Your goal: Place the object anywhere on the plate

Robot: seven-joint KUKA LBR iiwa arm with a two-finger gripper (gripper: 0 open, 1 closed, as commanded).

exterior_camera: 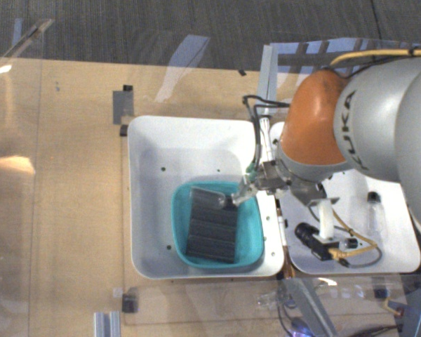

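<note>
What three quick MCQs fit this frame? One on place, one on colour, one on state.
1. Where is the plate?
A. Left bin
B. Right bin
C. On the bench outside the bins

2. What colour is the plate?
A. Red
B. Teal
C. Yellow

3. How does the dark block stand to the plate?
A. Lying on it
B. Beside it on the bin floor
C. Lifted clear above the bin

Answers:
1. A: the plate sits in the left bin, toward its near right part.
2. B: its rim and bare face are teal against the white bin.
3. A: the dark block lies flat on the plate's face, teal around it on every side, with the gripper at the block's far right corner.
</note>
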